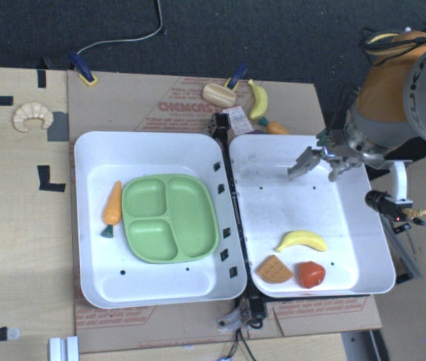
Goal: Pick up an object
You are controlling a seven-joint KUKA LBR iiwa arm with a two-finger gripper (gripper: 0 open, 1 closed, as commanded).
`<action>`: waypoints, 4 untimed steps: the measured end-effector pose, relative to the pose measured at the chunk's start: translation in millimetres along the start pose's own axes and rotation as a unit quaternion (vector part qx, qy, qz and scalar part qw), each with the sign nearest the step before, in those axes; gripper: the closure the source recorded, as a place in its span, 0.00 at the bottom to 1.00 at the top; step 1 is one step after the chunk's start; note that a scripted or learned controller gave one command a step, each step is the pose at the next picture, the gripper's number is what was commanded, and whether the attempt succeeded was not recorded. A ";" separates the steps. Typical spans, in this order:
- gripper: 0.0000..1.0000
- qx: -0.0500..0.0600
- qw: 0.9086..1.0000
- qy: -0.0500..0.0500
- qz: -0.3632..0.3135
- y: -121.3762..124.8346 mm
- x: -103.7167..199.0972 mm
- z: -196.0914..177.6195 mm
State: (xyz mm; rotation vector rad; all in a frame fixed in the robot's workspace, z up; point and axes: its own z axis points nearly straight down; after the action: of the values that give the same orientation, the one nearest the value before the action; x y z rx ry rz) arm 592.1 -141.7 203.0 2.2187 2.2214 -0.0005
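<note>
In the right bin (pixel 273 194) lie a yellow banana (pixel 301 240), a brown waffle-like piece (pixel 274 269) and a red tomato (pixel 311 274), all near the front edge. My gripper (pixel 320 167) hangs over the bin's far right part, well behind those three objects. Its two grey fingers are spread apart with nothing between them. The left bin (pixel 100 277) holds a green divided plate (pixel 170 217) and an orange carrot (pixel 113 204) beside the plate's left rim.
Behind the bins, on the cardboard, lie a second banana (pixel 258 98), a tan bread piece (pixel 218 93) and a small packet (pixel 238 119). A croissant (pixel 33 116) sits at the far left on the bench. A black cable runs across the dark floor at the back.
</note>
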 end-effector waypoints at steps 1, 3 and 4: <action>0.00 0.000 1.000 0.001 0.000 -45.7 11.3 116.7; 1.00 -0.003 1.000 -0.001 0.000 -72.3 6.6 106.5; 1.00 -0.003 1.000 -0.001 0.000 -72.2 7.4 97.3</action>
State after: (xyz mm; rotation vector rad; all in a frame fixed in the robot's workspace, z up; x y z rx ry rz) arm 520.0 -134.6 105.6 2.2153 2.2181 0.0045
